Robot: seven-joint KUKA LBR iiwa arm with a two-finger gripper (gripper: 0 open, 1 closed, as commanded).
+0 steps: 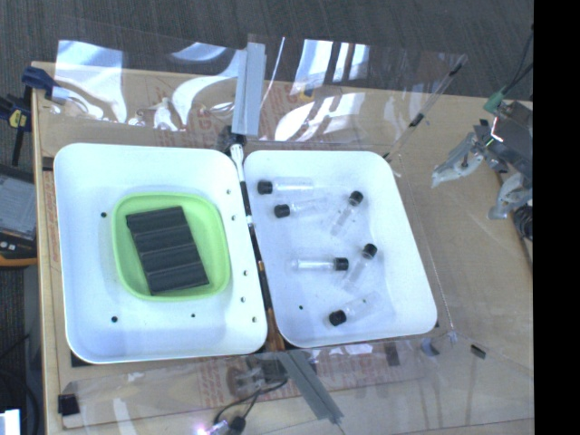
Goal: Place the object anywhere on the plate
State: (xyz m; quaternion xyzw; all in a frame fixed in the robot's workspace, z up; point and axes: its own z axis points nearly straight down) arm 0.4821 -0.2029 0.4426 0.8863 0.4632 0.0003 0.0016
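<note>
A lime-green plate (215,234) lies in the left bin (82,315). A dark grey ridged block (166,247) lies flat on the plate, filling most of its middle. Several clear vials with black caps lie scattered in the right bin (403,306), among them one (317,265) near the middle and one (347,312) at the front. My gripper (473,187) hovers over the bare bench to the right of both bins. It is open with nothing between its metal fingers (453,165).
A grey bar (248,89) stands behind the seam between the bins. Clear plastic sheeting (426,89) with glare covers the bench at the back and right. Clamps and cables (18,107) sit at the left edge, and wiring (245,383) lies in front of the bins.
</note>
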